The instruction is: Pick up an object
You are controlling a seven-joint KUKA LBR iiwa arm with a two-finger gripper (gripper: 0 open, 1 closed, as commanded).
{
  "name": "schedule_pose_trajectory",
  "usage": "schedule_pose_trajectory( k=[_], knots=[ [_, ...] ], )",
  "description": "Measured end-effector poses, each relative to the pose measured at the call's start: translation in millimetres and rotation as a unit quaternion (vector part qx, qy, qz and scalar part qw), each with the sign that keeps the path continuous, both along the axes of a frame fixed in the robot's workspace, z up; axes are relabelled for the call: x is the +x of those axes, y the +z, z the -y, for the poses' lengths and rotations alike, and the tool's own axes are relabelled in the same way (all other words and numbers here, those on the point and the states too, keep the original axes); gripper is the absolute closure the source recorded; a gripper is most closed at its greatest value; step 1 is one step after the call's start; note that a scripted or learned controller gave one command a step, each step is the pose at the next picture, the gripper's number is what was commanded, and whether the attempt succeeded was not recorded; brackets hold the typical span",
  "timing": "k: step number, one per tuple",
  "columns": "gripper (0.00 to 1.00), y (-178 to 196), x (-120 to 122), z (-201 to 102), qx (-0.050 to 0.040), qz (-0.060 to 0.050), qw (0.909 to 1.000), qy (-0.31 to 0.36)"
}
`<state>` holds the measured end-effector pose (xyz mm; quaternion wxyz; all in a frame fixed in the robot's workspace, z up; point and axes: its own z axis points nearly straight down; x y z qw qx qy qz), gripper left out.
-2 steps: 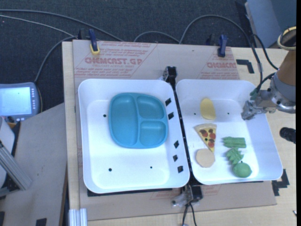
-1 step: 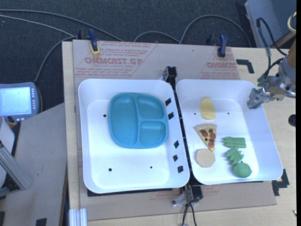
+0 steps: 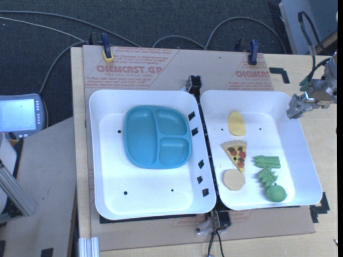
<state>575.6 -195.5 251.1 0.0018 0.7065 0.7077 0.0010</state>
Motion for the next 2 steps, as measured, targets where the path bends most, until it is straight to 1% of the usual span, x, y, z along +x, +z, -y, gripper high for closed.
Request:
schedule_pose_trajectory(
  k=[1,2],
  knots=[
    [1.0,-13,12,-49,0.0012,-0.003,1.0,0.001],
    [1.0,-21,19,-110,0.0017,-0.003,1.0,0.002]
  ],
)
